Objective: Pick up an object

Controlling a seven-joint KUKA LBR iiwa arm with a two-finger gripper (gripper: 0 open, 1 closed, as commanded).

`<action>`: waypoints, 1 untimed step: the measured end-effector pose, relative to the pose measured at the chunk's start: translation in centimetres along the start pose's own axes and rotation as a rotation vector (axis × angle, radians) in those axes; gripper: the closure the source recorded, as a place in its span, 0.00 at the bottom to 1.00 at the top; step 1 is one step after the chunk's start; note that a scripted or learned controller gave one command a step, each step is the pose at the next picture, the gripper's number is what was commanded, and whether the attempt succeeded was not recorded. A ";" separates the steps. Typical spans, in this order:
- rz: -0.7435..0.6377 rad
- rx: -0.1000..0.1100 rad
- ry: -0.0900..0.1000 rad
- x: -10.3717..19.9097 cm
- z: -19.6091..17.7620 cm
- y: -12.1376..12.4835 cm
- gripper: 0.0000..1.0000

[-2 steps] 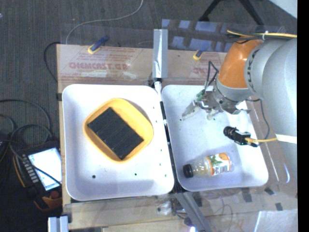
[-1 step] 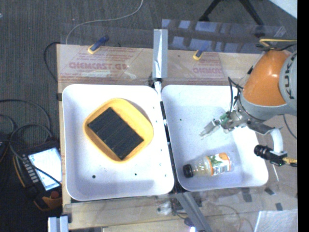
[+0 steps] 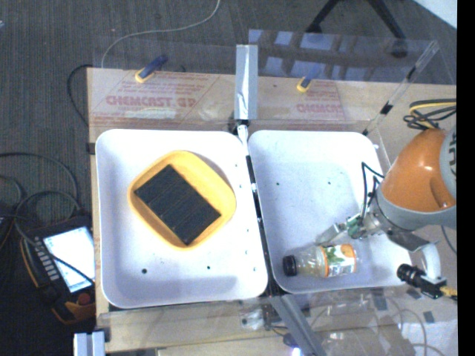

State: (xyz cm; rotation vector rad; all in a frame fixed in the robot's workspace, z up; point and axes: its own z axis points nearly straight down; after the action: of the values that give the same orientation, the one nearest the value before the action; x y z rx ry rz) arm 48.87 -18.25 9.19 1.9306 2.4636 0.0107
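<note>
The pincer [image 3: 347, 231] is seen low in the right bin [image 3: 312, 162], just above the bottle [image 3: 323, 261]; its state cannot be told, seemingly blurred.

Two white bins sit side by side on a bench, seen from above at a slant. The left bin [image 3: 111, 199] holds a yellow dish [image 3: 215, 180] near its middle, with a dark ridged pad [image 3: 178, 204] lying in it. In the right bin [image 3: 312, 169], a small bottle [image 3: 323, 261] with a dark cap and orange label lies on its side near the front edge. The arm [image 3: 419, 180] reaches over that bin's right edge, and its gripper [image 3: 343, 232] sits low, just above the bottle.
</note>
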 end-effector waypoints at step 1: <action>0.025 -0.002 -0.004 -2.0 0.1 6.4 0.00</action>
State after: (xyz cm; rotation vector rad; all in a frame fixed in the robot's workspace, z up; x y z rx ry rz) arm 55.52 -18.66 9.17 1.9593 2.4357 0.0100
